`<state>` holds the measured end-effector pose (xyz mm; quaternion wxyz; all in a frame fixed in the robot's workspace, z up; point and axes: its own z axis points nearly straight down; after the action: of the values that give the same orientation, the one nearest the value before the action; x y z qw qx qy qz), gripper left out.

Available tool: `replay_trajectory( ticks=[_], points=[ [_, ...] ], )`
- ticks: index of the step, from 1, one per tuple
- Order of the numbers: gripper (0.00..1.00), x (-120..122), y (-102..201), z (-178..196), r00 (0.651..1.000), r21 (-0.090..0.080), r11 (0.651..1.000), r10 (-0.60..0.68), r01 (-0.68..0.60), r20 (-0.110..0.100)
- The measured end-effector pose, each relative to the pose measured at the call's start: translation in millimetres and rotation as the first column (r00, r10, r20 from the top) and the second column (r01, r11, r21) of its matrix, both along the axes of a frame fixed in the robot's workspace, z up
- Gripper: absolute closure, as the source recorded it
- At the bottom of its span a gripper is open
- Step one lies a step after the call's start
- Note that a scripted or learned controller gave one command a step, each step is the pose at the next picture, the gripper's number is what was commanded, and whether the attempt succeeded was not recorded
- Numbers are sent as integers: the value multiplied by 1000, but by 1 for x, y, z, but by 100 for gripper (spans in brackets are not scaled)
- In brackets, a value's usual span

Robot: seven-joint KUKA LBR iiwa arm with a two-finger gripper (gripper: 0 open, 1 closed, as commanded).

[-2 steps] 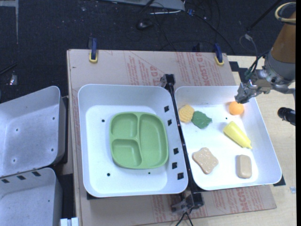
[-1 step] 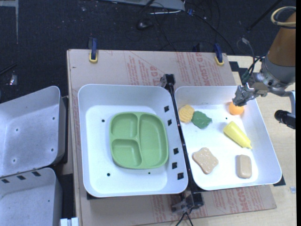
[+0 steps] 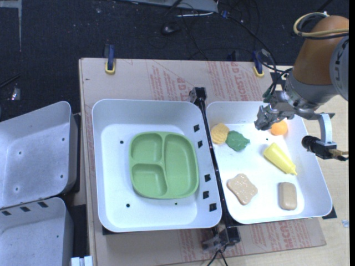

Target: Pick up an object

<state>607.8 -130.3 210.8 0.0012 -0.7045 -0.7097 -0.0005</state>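
The hand hangs over the back part of the right bin, close to its far wall. It shows as a dark cluster at the end of the grey and orange arm, which comes in from the right. Whether its fingers are spread or closed cannot be told from this angle, and nothing can be seen between them. Just beside it, on its right, lies a small orange ball; the ball looks to be touching or nearly touching the dark tip, but which of the two cannot be told.

Further out in the same bin, a green leafy piece lies to the left of the hand and a little nearer the camera, with a yellow ridged piece touching it on its left, hard by the divider between the bins. A yellow cone-like piece lies tilted below the orange ball, apart from it. Nearer the front wall are a tan slice of toast and, to its right, a tan oblong block, the two apart from each other.

The left bin holds a green tray with three compartments, lying flat near its middle. Both bins rest on a tabletop covered by brown board with red printing, held at the back edge by two clamps.
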Motion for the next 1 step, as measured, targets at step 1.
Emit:
replay_trajectory(
  ticks=[1],
  points=[
    [100, -9, 47, -6, 1000, 0, 1000, 0, 0, -1]
  ],
)
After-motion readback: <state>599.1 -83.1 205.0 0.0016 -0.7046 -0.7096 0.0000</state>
